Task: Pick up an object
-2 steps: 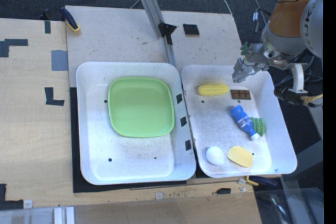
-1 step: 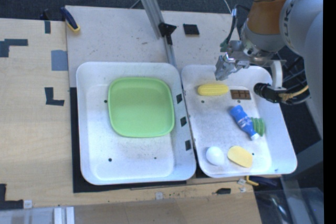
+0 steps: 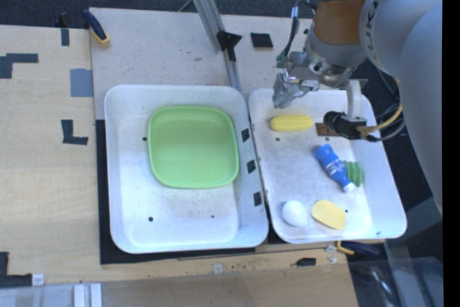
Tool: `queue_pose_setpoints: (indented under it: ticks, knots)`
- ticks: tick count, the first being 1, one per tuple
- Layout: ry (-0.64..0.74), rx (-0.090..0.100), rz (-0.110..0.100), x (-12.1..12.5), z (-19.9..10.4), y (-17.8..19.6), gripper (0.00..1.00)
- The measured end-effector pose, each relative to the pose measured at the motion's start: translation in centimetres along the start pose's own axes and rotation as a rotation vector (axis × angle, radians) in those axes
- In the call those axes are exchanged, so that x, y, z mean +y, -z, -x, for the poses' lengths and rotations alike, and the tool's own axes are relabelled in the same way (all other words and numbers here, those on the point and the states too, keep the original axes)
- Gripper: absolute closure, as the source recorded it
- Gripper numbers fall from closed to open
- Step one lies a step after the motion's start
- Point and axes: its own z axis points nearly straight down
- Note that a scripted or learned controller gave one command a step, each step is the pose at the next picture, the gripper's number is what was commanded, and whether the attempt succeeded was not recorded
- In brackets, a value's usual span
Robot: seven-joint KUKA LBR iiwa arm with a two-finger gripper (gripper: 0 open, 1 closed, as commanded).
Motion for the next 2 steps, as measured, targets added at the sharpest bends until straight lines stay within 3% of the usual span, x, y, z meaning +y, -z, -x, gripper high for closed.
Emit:
queue_pose_setpoints:
  ticks: [2]
  knots:
    - [-0.001, 0.0, -0.001, -0.3, -9.9, -0.7, 1.0]
